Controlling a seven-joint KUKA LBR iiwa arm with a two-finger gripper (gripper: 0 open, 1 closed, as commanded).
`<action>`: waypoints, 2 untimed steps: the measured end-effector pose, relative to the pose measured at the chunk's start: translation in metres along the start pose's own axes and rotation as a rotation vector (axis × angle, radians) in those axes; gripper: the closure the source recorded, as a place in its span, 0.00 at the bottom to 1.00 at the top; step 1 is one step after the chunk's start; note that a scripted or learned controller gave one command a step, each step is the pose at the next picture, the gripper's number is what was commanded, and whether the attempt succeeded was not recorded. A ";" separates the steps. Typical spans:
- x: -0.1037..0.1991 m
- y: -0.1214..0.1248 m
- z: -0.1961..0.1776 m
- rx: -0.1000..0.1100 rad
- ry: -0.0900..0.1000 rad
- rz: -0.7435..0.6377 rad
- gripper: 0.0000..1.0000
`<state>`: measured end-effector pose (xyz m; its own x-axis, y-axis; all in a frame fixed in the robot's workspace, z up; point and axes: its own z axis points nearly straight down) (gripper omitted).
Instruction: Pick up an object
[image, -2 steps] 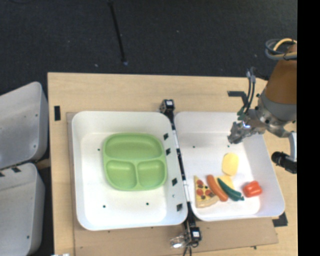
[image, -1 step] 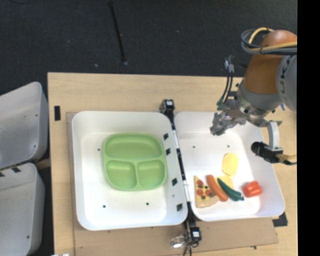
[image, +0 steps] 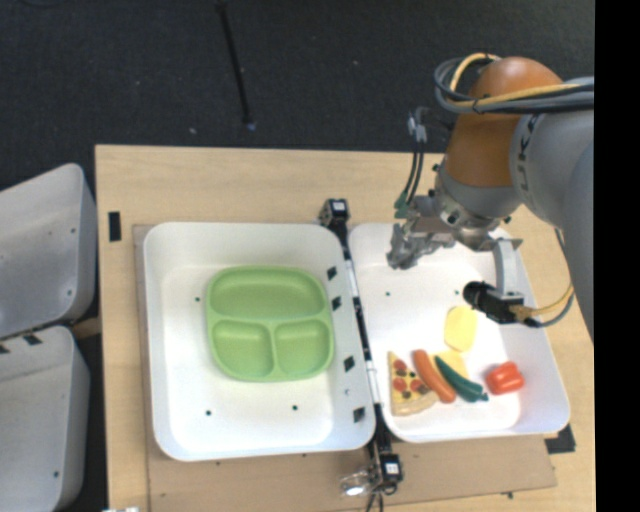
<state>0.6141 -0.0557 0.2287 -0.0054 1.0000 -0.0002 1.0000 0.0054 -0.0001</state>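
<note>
My gripper (image: 403, 256) hangs over the far left part of the right bin (image: 420, 300), above bare floor, with nothing seen between its fingers. Toy food lies along the bin's near side: a pizza slice (image: 408, 384), a red sausage (image: 433, 375), a green pepper (image: 460, 379), a red tomato-like piece (image: 504, 377) and a yellow piece (image: 461, 328). All of them sit well toward the near edge from the gripper.
The left bin (image: 180, 400) holds a green divided plate (image: 269, 322) at its middle. A black-clipped divider (image: 350, 310) separates the two bins. Bare bench wood (image: 240, 185) runs around them.
</note>
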 end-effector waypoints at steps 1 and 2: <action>0.048 0.017 -0.013 -0.004 0.001 -0.002 1.00; 0.099 0.024 -0.006 -0.002 0.000 0.000 1.00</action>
